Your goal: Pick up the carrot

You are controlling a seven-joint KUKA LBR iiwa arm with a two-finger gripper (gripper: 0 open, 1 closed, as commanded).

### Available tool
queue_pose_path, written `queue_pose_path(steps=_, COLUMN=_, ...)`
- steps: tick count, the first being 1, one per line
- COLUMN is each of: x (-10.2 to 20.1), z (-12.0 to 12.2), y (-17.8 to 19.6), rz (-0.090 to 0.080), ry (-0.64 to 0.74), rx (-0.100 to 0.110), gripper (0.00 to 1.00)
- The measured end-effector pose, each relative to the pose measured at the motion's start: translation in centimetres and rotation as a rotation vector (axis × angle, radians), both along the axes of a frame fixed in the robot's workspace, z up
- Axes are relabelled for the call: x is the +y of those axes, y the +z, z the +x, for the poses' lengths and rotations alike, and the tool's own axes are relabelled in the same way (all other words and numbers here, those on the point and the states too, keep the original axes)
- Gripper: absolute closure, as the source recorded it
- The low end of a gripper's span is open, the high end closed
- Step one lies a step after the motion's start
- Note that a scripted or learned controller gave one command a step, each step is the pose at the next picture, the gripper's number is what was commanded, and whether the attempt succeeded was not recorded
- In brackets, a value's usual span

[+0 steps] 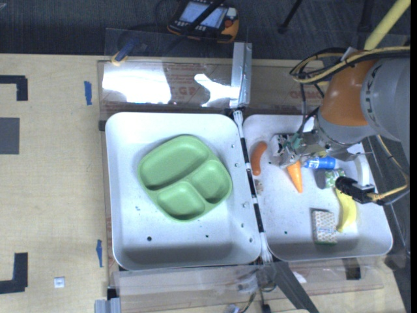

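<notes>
The carrot [296, 175] is a short orange cone lying in the right bin [287, 230], with its tip pointing toward the near side. My gripper [291, 147] hangs directly over the carrot's wide end, at the back of the bin. The grey arm with the orange band [345, 100] comes in from the right. The gripper's body hides the spot where it meets the carrot, so I cannot tell whether they are touching.
An orange-red oblong piece [258, 157] lies by the right bin's left wall. A blue item [322, 163], a banana [346, 208] and a small speckled packet [324, 225] lie to the right of and nearer than the carrot. A green divided plate [186, 175] sits in the left bin [124, 240].
</notes>
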State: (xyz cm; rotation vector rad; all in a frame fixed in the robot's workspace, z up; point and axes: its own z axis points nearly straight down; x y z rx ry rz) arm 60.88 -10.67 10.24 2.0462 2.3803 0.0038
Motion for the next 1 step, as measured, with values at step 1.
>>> queue_pose_path(steps=1, x=-1.51, z=-3.61, y=9.01, rz=-0.001, ry=-0.159, rx=0.003, gripper=1.0)
